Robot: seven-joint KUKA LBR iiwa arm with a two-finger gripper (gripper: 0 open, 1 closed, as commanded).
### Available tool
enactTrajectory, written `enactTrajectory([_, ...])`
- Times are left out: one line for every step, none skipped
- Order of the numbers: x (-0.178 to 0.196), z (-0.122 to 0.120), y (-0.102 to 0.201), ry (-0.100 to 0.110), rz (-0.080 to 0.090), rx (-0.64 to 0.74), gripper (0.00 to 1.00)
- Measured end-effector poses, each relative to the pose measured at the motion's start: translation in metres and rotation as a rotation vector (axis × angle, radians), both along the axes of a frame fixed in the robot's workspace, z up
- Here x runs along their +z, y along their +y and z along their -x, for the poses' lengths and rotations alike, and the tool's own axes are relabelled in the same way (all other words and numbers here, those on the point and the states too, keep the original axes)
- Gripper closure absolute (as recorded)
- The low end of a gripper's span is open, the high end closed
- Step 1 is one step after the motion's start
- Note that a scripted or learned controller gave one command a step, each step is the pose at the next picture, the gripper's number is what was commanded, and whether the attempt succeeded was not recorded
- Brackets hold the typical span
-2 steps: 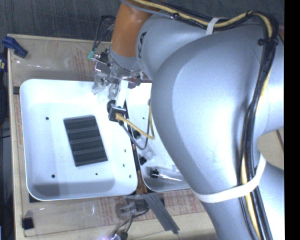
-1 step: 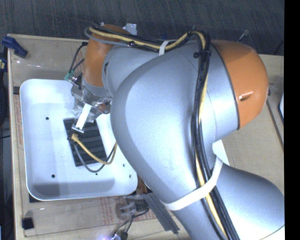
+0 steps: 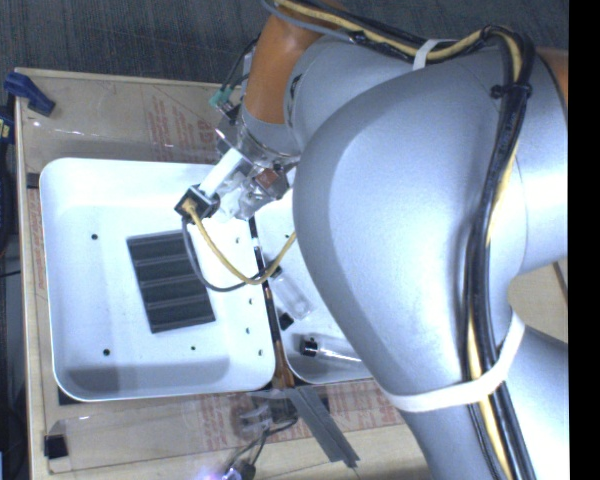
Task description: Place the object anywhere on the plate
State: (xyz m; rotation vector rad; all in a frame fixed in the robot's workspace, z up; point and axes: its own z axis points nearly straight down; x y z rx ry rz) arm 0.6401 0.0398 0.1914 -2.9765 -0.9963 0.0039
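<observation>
Plainly, the object lies in the right bin, away from the plate.
You see a small clear piece with a dark end (image 3: 313, 347) on the floor of the right-hand white bin (image 3: 325, 373), near its front rim (too small to tell what it is), beside the big grey arm (image 3: 410, 218). The dark grey ribbed rectangular plate (image 3: 170, 281) lies flat in the left white bin (image 3: 80, 183), well apart from it. Over the bins' shared edge hangs the gripper (image 3: 248, 193), a yellow cable (image 3: 220, 268) looping below it; you cannot tell whether it is apart or together.
</observation>
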Motion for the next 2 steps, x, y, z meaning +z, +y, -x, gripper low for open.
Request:
enactTrajectory([-0.0976,0.0093,0.0649,-0.004,-0.001,-0.271,1.0])
enactTrajectory([-0.0995,0.0104,0.0638,-0.001,0.003,-0.272,0.0])
